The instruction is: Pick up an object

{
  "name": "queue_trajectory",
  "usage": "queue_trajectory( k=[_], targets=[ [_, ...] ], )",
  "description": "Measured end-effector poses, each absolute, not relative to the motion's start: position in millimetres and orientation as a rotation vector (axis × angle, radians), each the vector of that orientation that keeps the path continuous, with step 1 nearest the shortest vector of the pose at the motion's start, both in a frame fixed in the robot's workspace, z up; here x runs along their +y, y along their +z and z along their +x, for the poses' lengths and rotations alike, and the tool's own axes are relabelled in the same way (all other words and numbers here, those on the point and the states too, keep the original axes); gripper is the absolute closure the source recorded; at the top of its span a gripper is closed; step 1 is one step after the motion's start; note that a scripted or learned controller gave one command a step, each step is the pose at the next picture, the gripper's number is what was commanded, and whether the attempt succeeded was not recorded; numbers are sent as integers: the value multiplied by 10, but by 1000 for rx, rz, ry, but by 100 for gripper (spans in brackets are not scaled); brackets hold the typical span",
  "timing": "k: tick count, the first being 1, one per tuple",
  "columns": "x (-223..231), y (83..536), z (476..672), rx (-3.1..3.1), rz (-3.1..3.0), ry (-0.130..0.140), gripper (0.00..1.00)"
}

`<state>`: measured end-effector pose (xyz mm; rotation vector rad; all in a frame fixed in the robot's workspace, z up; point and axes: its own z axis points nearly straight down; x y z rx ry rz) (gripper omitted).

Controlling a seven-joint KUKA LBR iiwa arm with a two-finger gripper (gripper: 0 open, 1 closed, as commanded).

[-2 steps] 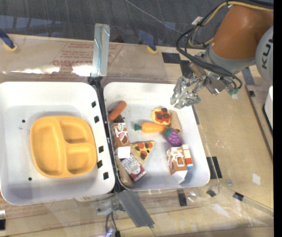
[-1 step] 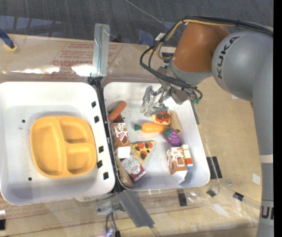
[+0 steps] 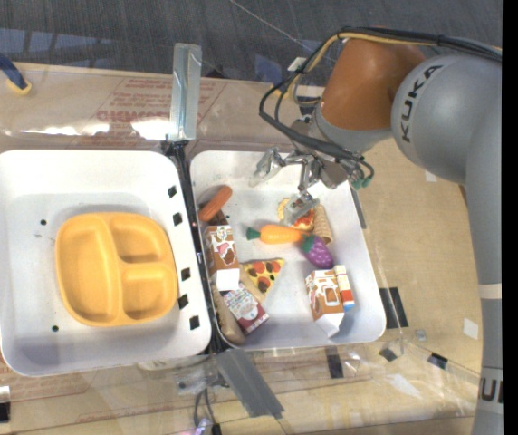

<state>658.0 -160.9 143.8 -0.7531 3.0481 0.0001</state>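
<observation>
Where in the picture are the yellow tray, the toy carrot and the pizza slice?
yellow tray [image 3: 87, 288]: camera view, on its bare left compartment.
toy carrot [image 3: 280, 235]: camera view, on its orange body.
pizza slice [image 3: 263, 273]: camera view, on its topped middle.

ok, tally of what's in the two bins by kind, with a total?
Yellow divided tray: 1
Hot dog: 1
Carrot: 1
Grapes: 1
Pizza slice: 1
Ice cream cone: 1
Small cartons or boxes: 3
Total: 9, as far as the clutter under the gripper lets me tell.
</observation>
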Motion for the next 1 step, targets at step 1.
queue_trajectory(
  k=[1],
  targets=[
    [-2108,930,6288,3081,-609,-3,0]
  ],
)
